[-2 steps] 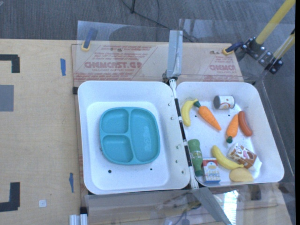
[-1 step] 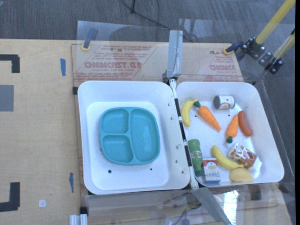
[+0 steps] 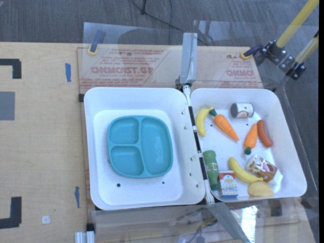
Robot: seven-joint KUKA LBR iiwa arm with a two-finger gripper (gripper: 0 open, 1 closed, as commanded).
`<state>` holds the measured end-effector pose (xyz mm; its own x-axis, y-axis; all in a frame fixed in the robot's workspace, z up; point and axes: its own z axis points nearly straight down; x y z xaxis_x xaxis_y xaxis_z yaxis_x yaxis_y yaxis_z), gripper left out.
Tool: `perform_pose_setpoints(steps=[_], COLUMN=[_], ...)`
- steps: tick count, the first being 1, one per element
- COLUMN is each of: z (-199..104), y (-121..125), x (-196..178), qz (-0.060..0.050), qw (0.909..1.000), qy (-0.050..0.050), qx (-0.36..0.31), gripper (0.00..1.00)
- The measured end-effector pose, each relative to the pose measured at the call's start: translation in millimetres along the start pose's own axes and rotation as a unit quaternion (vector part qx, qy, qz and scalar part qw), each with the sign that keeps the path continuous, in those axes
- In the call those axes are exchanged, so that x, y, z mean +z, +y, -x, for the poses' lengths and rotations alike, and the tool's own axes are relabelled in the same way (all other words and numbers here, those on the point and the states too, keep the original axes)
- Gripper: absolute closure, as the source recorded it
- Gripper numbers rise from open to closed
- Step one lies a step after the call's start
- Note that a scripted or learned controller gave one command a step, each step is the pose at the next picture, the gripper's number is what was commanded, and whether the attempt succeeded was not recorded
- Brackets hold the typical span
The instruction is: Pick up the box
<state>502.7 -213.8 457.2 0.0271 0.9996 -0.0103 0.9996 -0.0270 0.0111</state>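
Observation:
The box (image 3: 228, 184) is a small carton, red on top with a white and blue face. It lies flat at the near edge of the right bin (image 3: 286, 119). A green bottle (image 3: 210, 169) lies against its left side. A yellow banana (image 3: 242, 171) touches its upper right corner, and a pale yellow fruit (image 3: 260, 189) sits just to its right.
The right bin also holds a second banana (image 3: 202, 120), two carrots (image 3: 225, 127) (image 3: 250, 137), a sausage (image 3: 265, 133), a small can (image 3: 242, 110) and a printed snack packet (image 3: 261, 167). A teal divided plate (image 3: 140, 146) lies in the left bin (image 3: 94, 135).

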Motion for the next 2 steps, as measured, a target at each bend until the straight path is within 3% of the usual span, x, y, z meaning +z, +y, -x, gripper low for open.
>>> perform_pose_setpoints(steps=[1, 2], z=[-1, 7], y=[2, -23], x=[-11, 22], qz=[0.002, -0.006], qw=[1.0, 0.9994], qy=[-0.002, 0.005], qx=[-0.002, -0.033], gripper=[1.0, 1.0])
